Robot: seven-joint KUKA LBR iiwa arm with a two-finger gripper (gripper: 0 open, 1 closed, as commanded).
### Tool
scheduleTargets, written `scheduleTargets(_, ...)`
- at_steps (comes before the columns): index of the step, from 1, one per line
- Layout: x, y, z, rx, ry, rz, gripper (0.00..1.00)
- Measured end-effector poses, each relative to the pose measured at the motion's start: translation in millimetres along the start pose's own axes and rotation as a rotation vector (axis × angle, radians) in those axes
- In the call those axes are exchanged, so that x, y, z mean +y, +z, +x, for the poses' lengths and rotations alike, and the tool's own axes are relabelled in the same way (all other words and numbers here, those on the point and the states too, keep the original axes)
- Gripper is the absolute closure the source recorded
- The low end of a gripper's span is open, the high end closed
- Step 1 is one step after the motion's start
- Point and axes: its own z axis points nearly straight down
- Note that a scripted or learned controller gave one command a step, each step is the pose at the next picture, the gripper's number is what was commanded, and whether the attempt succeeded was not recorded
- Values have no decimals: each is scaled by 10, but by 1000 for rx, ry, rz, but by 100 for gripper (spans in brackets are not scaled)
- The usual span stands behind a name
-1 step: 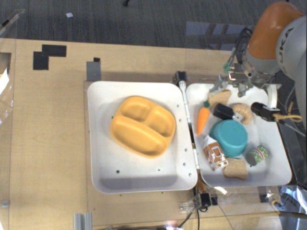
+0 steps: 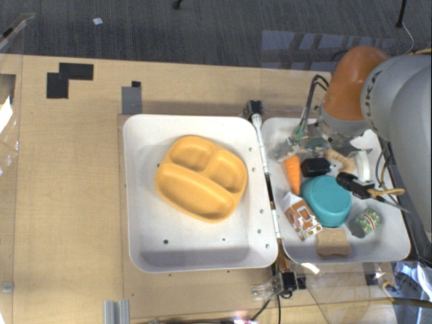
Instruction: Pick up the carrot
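Orange carrot (image 2: 293, 173), upright-lying in right bin (image 2: 398, 248)

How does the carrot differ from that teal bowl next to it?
The carrot is orange, slim and tapered; the teal bowl is round and much wider. The carrot lies on its side near the bin's left wall; the bowl sits toward the middle. Both rest in the right bin, among other items.
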Motion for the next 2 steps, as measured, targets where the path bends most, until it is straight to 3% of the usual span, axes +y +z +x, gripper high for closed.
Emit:
scheduleTargets(1, 30, -128, 13, -1, -1, -8, 100)
scheduleTargets(2, 423, -1049, 800, 3, -38, -9, 100)
